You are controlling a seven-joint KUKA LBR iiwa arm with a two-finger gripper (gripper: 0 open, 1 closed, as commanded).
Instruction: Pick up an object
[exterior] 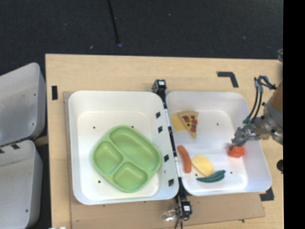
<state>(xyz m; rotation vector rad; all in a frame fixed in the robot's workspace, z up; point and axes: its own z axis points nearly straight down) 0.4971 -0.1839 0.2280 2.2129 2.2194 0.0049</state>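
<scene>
The gripper (239, 140) hangs low over the right bin (219, 104), near its right wall, directly above and touching or nearly touching a small red object (236, 151), perhaps a toy tomato. Whether its tips are spread or closed cannot be told. The red piece appears to sit on the bin floor, so no lift looks done yet; grasping and raising remain. Further out lie a yellow piece (203, 165), a green pepper (212, 176), a red sausage (184, 158) and a pizza slice (187, 121). The left bin (81, 113) holds a green divided plate (126, 158).
</scene>
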